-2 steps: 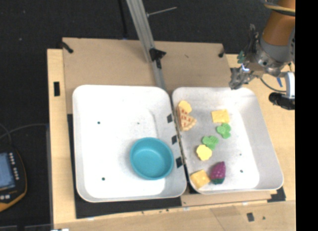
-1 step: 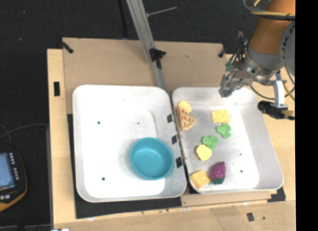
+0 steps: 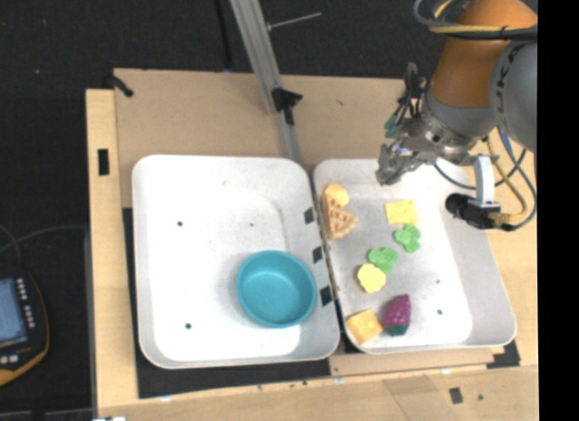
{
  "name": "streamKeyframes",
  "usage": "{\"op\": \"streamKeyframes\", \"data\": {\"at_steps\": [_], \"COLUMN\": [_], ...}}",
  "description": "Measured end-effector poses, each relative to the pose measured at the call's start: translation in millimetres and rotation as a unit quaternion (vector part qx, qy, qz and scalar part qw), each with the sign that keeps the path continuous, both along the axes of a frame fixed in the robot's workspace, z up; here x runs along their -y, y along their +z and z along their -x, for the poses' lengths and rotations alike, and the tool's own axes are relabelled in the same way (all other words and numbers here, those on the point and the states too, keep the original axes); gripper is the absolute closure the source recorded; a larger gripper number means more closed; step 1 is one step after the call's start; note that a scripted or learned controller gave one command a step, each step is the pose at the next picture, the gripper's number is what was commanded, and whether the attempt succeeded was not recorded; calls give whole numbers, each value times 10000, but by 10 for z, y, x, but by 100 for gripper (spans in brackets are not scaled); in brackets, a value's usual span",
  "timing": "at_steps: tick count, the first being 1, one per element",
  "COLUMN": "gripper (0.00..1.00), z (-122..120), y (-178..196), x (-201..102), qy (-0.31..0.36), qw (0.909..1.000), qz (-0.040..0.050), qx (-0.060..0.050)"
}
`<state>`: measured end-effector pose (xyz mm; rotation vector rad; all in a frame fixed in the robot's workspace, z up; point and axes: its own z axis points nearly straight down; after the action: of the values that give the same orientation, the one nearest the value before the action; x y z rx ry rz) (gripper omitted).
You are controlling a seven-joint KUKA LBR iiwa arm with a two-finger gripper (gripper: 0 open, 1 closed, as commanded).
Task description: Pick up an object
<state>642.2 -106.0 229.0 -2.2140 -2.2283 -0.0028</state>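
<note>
Several small yellow, green and purple toys [image 3: 395,313] fill the right bin [image 3: 470,306].

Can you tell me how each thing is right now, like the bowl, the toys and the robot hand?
Bowl: upright, in left bin.
Waffle: leaning on the divider.
Grapes: lying in right bin.
Yellow square: lying flat.
Gripper: above right bin's far edge, holding nothing seen.
</note>
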Motion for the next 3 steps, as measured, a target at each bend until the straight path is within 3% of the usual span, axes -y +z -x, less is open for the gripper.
{"op": "streamKeyframes", "data": {"at_steps": [2,3], "gripper": [100,100], "z": [285,628], "y": [62,45], "x": [-921,-1423], "qy": [1,2], "qw": [10000,10000], "qz": [0,0], "qx": [-5,-10]}}
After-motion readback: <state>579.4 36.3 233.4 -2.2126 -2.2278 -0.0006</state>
